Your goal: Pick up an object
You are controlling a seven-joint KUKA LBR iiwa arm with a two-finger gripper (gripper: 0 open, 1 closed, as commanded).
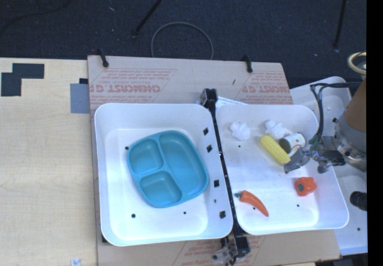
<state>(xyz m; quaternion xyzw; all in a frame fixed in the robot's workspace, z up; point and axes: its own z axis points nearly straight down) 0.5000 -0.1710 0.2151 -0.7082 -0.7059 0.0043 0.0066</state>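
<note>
Corn cob [274, 148] is seen lying in the right bin [335, 214], just left of the gripper [302, 161]. Nothing is lifted; the pick remains undone. Jaw opening cannot be told.

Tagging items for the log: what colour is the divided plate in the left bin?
Light blue; the divided plate shows best in the camera view.
</note>
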